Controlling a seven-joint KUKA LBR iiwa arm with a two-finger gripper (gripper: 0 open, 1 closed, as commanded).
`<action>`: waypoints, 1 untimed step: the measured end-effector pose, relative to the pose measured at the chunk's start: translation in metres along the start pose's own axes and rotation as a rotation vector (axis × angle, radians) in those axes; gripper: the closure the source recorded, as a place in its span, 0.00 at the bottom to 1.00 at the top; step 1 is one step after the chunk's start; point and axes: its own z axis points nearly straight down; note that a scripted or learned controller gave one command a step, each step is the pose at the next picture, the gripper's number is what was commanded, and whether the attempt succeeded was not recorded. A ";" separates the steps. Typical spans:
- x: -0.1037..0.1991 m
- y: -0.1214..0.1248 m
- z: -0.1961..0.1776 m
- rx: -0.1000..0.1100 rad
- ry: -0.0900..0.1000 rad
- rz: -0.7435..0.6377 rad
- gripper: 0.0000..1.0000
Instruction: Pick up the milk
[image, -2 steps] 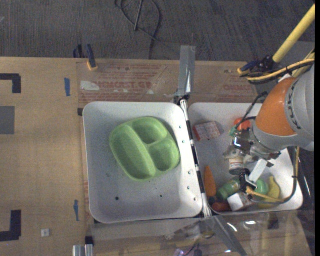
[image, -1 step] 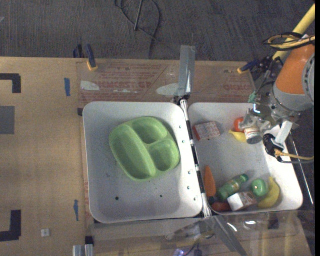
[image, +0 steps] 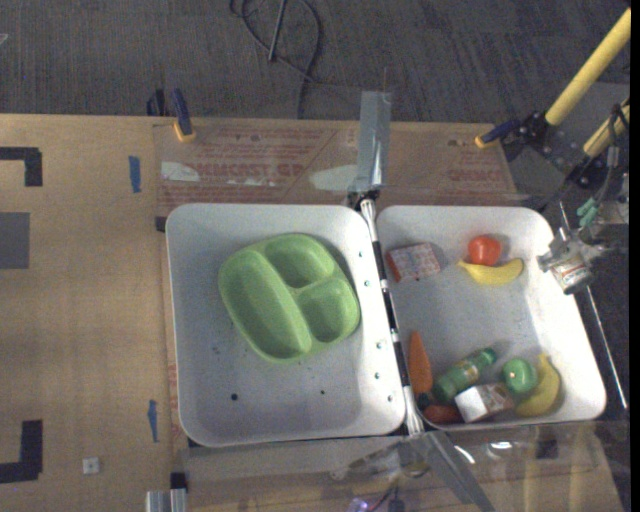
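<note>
Gripper (image: 570, 268) is hanging over the right bin's (image: 470, 320) right rim, jaw state can't tell, nothing visibly held; milk carton (image: 415, 261) is lying near the bin's upper-left corner, well apart, so a reach across is probably needed.

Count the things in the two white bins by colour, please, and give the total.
Green: 3 (plate, bottle, apple)
Yellow: 2 (banana, banana)
Red or orange: 3 (tomato, carrot, red piece)
Cartons: 2 ()
Total: 10
</note>
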 end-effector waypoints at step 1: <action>-0.010 0.004 0.015 0.003 0.001 0.055 1.00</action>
